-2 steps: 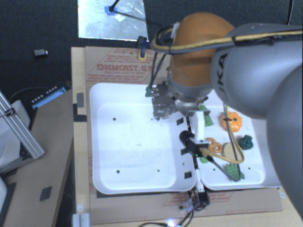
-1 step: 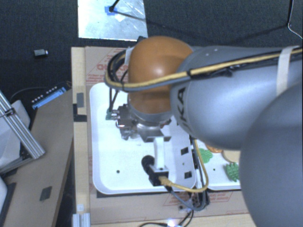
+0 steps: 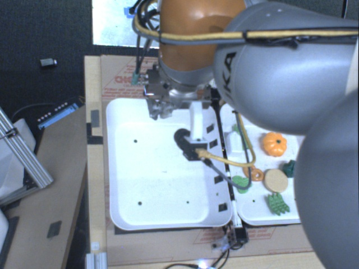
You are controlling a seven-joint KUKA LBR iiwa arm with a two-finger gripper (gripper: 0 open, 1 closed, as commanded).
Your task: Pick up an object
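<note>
Far to the left of the orange pumpkin toy (image 3: 274,144), off the bench, an aluminium frame (image 3: 25,157) slants across the corner; a blue strip (image 3: 56,115) lies just past it, still well left of the pumpkin. Closer to the pumpkin, brown cardboard (image 3: 120,86) printed in red underlies the left bin (image 3: 151,189), whose white floor shows a few small dark dots. Up and to the left of the pumpkin, the gripper (image 3: 159,110) hangs over that bin's far edge, beneath the orange band (image 3: 196,21); whether it is parted or closed cannot be told from this angle.

The objects to be picked lie in the right bin (image 3: 263,220), around the pumpkin. A bright green piece (image 3: 242,182) sits to its near left, by the wall between the bins; an orange ring (image 3: 256,175) lies between that piece and the pumpkin. A tan round disc (image 3: 275,180) rests on the pumpkin's near side, just beside the ring. A pale green leafy piece (image 3: 278,204) lies nearer the camera again. A dark green piece (image 3: 289,168) shows just right of the pumpkin and nearer, partly hidden by the grey arm (image 3: 280,66), which fills the space above and to the right of the pumpkin.
</note>
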